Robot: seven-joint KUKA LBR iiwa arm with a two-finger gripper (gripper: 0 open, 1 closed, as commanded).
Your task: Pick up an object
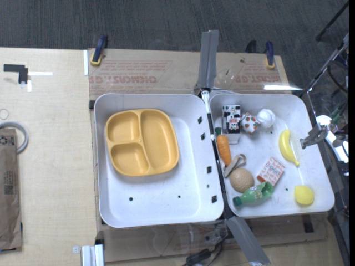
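1. Dark carpet is framing a cardboard-topped bench bearing two white bins; the right bin (326,158) is holding the toys.
2. At that bin's right rim the gripper (308,141) is hovering low; I cannot tell its grip state, and nothing is showing in its hold.
3. Nearest is lying a banana (287,146), just beside; a lemon (303,195) is sitting below.
4. Judging best: centre over the banana's middle, closing across its narrow width.
5. Further left are lying a carrot (223,149) and a green bottle (253,194).

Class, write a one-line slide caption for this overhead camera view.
Yellow divided plate in the left bin; toy banana, carrot and lemon in the right bin.
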